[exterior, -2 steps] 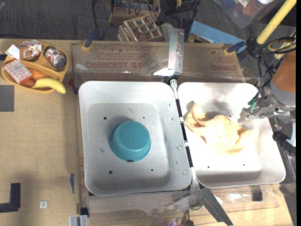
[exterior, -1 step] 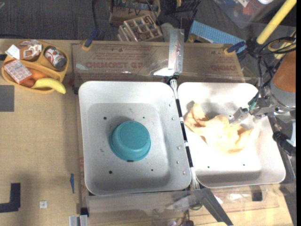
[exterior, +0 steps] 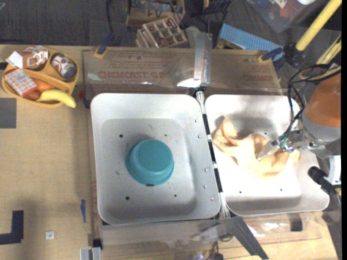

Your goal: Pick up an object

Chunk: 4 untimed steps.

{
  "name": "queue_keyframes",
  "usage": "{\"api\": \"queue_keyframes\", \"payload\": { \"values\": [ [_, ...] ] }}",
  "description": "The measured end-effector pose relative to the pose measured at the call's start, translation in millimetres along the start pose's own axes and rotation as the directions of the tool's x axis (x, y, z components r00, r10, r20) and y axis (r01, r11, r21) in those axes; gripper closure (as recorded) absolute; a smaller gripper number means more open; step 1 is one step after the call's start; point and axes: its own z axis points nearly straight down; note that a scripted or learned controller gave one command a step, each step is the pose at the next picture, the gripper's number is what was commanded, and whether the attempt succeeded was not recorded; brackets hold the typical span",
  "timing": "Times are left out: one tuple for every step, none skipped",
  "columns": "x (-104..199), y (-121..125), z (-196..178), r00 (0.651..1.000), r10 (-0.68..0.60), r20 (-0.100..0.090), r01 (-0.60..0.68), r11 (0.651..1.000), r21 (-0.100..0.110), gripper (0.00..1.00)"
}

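A crumpled tan cloth (exterior: 244,148) lies in the middle of the right bin (exterior: 282,191). An upturned teal bowl (exterior: 150,161) sits in the middle of the left bin (exterior: 108,123). My gripper (exterior: 271,149) reaches in from the right and is down on the right part of the cloth, its tip pressed into the folds. The grey arm with its orange band (exterior: 325,110) stands over the right bin's right edge. The cloth hides the gripper's tip.
A yellow tray (exterior: 16,88) with a banana, cans and small boxes sits on the bench at the far left. Cardboard sheets lie behind both bins. Cables hang near the arm at the right.
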Motion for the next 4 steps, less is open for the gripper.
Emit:
{"api": "queue_keyframes", "payload": {
  "values": [
    [29.6,-5.5,-39.8,0.997,-0.076,-0.002,0.076,0.997,0.007,0.0],
    [18.0,27.1,-0.2,0.991,-0.132,0.001,0.132,0.991,0.001,0.0],
    [16.3,28.2,-11.8,0.992,-0.128,0.003,0.128,0.992,-0.005,1.0],
    [-9.6,75.8,-31.9,0.884,-0.467,-0.001,0.467,0.884,0.004,1.0]
  ]
}}
